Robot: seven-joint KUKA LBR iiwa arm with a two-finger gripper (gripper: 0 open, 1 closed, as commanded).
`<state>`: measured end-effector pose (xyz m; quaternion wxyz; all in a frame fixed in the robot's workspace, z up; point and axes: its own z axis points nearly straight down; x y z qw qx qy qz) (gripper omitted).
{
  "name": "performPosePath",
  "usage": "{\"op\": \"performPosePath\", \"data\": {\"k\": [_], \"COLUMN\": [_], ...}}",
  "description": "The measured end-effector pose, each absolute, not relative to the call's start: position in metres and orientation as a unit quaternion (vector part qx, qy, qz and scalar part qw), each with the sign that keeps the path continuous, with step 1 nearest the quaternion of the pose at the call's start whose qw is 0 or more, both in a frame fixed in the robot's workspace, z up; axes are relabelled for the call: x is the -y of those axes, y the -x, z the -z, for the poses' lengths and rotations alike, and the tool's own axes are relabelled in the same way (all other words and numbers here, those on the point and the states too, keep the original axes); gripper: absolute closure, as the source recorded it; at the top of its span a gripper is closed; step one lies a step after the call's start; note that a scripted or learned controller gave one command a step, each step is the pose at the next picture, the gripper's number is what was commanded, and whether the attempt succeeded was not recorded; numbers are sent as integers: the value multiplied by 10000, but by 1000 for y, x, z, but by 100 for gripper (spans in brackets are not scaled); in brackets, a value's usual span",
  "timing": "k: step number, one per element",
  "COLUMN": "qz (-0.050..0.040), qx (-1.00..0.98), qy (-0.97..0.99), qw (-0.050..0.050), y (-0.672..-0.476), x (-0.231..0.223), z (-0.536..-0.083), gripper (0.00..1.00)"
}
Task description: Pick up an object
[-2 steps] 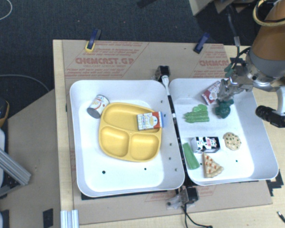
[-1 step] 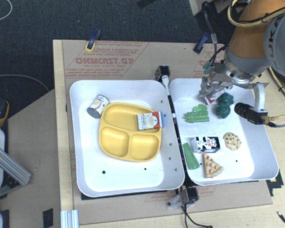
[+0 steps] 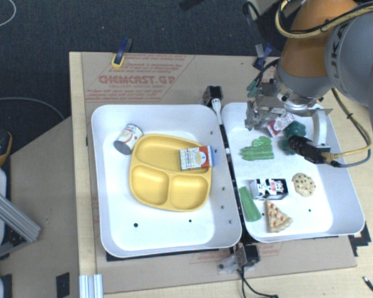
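Dark carpet surrounds the table (image 3: 81, 166), a pale board printed with red lettering that carries two shallow white bins side by side. Taking the yellow divided tray (image 3: 170, 179) as the landmark: it lies in the left bin (image 3: 109, 185), smooth moulded plastic with three rounded compartments. A small carton (image 3: 195, 158) with red and white print rests on the tray's upper right rim, and a short can (image 3: 127, 138) lies tipped just off its upper left corner.

Right of the tray, past the bin wall, the right bin (image 3: 336, 210) holds a bumpy green toy (image 3: 257, 149), a black-and-white patterned carton (image 3: 268, 189), a round speckled cookie (image 3: 303, 184), a triangular pizza slice (image 3: 276, 218) and a slim green stick (image 3: 249, 203).

Well up and right of the tray, the grey arm (image 3: 354, 36), with its glossy orange band, bends down steeply into the far end of the right bin. Its end effector (image 3: 264, 113) sits low just above the green toy, beside a red-and-white packet (image 3: 277, 126) and a dark teal object (image 3: 294, 130). Whether it is clenched or released cannot be told, as its tip is lost in metal and cables.
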<state>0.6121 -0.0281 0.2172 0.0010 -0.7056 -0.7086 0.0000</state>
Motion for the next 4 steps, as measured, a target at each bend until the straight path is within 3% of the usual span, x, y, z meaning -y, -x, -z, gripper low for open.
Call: {"op": "performPosePath", "data": {"k": [4], "qz": [-15], "qx": [7065], "qy": [7077], "qw": [15], "y": [-597], "x": [35], "z": [-219], "gripper": [100]}}
